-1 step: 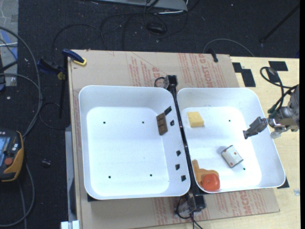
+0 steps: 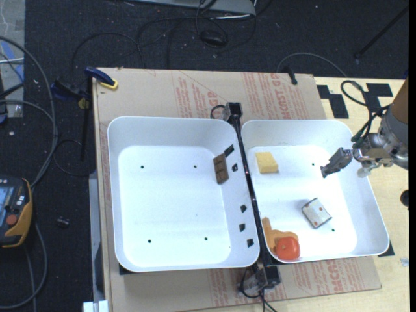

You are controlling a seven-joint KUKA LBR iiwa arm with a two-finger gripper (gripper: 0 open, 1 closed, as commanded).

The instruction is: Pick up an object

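The grey arm reaches in from the right, and its dark two-finger end effector (image 2: 337,162) hangs over the upper right part of the right-hand shallow white bin (image 2: 370,194), near that bin's right wall. Nothing sits between its tips as far as can be seen, but whether it is released or clenched I cannot tell at this size. The candidates for picking all lie loose in that same bin: a pale yellow sponge-like block (image 2: 267,162) toward the upper left, a small grey-and-white square piece (image 2: 316,212) near the middle and below the end effector, and an orange-red rounded toy (image 2: 285,245) tucked into the lower left corner, against the divider. A small brown rectangular block (image 2: 221,169) lies in the left-hand white bin (image 2: 123,174), near its right wall. Both bins rest on a cardboard-covered desk (image 2: 169,93). Judging by this layout, the task looks barely begun: no object is lifted or gripped, and the approach, descent, closing and lift all remain. The grey-and-white piece seems the nearest target, though which one the program aims for is unclear.
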